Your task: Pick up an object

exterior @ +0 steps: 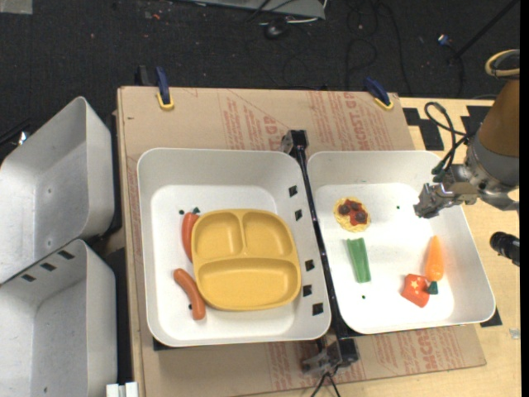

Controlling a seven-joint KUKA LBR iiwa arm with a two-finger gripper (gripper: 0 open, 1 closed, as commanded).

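Two white bins side by side, left bin (157, 222), right bin (397, 168). Nearest camera: one red pepper (417, 290), below gripper (428, 202) and slightly left. One orange carrot (435, 257) just beneath gripper, apart from it. One green stick (359, 260) lower left. One small tart (352, 214) left, level with gripper. Far left: one yellow divided tray (245, 259), two sausages (190, 293). Jaw state: cannot tell.
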